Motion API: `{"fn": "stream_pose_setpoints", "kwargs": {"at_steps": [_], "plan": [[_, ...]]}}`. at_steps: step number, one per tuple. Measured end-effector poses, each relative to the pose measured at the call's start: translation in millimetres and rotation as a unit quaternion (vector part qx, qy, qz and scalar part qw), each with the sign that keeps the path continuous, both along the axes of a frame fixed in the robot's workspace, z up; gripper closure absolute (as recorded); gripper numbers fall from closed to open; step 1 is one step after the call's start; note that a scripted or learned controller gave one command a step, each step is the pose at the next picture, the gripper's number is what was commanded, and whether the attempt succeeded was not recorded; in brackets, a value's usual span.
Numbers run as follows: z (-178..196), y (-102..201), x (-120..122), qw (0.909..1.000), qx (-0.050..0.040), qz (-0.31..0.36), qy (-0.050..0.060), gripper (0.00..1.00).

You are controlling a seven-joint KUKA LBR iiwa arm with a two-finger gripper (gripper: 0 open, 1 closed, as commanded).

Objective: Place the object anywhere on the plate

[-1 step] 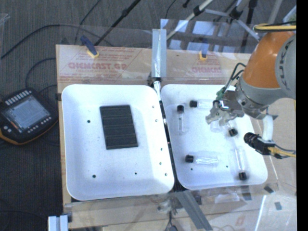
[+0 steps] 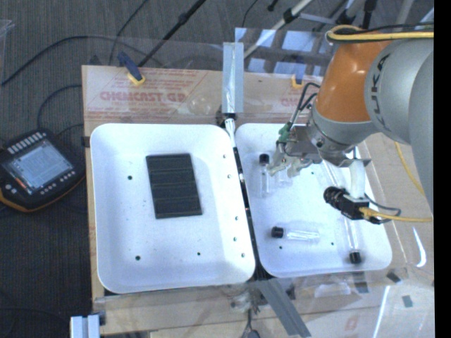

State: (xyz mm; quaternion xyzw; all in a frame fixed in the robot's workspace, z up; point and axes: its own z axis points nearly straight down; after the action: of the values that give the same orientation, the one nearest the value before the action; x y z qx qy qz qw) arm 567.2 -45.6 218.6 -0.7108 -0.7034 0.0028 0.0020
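While my gripper (image 2: 280, 166) is hovering over the right bin (image 2: 380, 255), fingers spread and gripping nothing, 1 clear vial (image 2: 266, 177) is lying just below; I am needing a centred descent before carrying it to the dark plate (image 2: 173, 184) in the left bin (image 2: 113, 259).

A single fixed camera looks down at a slant from above the near side of the bench, far enough back to take in both shallow white plastic bins, the left one (image 2: 113, 189) in the left half of the frame and the right one (image 2: 317, 252) beside it, plus dark floor along the top and left, while the grey arm with its orange band (image 2: 352, 83) enters from the upper right
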Motion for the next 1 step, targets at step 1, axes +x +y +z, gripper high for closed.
{"fn": "stream_pose_setpoints", "kwargs": {"at_steps": [1], "plan": [[-22.6,71.8,24.2,0.9962,0.0004,0.087,0.0,1.0]]}}
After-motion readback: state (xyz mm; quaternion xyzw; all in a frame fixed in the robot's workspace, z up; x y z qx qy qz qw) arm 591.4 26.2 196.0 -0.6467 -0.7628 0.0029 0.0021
